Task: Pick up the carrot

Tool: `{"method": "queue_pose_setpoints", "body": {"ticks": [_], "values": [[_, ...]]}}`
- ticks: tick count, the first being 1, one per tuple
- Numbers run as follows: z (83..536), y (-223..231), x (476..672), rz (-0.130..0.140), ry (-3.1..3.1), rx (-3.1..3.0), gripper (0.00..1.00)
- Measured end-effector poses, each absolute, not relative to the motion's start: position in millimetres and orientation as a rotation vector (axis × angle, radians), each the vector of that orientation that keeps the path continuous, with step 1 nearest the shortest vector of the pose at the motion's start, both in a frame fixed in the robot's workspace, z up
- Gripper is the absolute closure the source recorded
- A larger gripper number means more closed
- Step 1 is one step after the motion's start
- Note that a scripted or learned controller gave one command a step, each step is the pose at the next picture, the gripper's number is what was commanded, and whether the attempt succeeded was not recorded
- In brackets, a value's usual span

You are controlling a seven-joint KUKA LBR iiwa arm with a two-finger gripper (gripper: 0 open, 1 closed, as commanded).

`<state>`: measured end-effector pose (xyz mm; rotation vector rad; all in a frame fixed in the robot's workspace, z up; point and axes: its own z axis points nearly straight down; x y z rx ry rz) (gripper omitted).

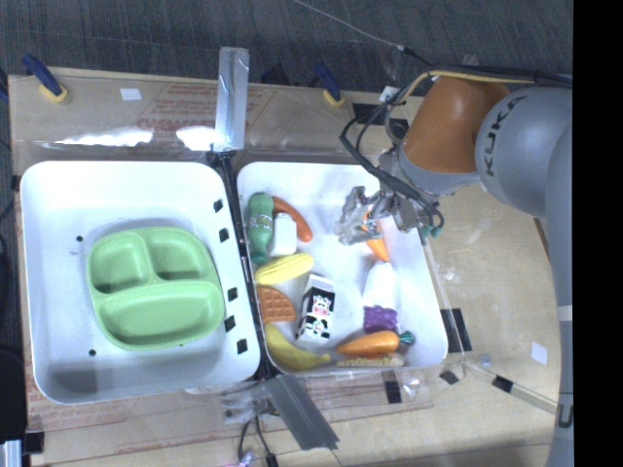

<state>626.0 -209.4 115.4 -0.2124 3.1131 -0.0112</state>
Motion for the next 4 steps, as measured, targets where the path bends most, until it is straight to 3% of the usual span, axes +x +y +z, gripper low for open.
{"method": "queue_pose_setpoints", "body": {"ticks": [1,2,3,4], "values": [[115,-209,625.9,-0.011,3.114,-0.213,0.0],[127,-209,628.1,-0.017,3.102,-0.218,1.0],[154,-209,601.5,-0.003,3.135,-0.057,1.0],[173,-155,588.7,0.002,3.139,0.021,1.0]]}}
